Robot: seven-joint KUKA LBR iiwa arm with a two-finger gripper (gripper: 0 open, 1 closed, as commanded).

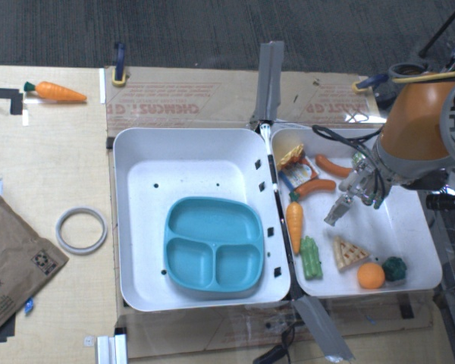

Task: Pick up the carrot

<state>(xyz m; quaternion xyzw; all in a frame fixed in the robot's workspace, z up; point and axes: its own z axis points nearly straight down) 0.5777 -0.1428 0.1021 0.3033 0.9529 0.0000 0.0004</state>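
An orange carrot [294, 224] with a green top lies upright along the left wall of the right bin [417, 233], just below a red sausage [315, 188]. My gripper [339, 209] hangs over the middle of that bin, a short way to the right of the carrot and slightly above it, pointing down and left. Nothing shows in the gripper. A second carrot [57, 92] lies on the bench at the far left, outside both bins.
The right bin also holds a green vegetable [311, 257], a sandwich wedge [349, 252], an orange ball [371, 276], a dark green piece [394, 268], another sausage [333, 165] and a wrapper [291, 156]. A blue divided plate [214, 243] sits in the left bin [136, 203].
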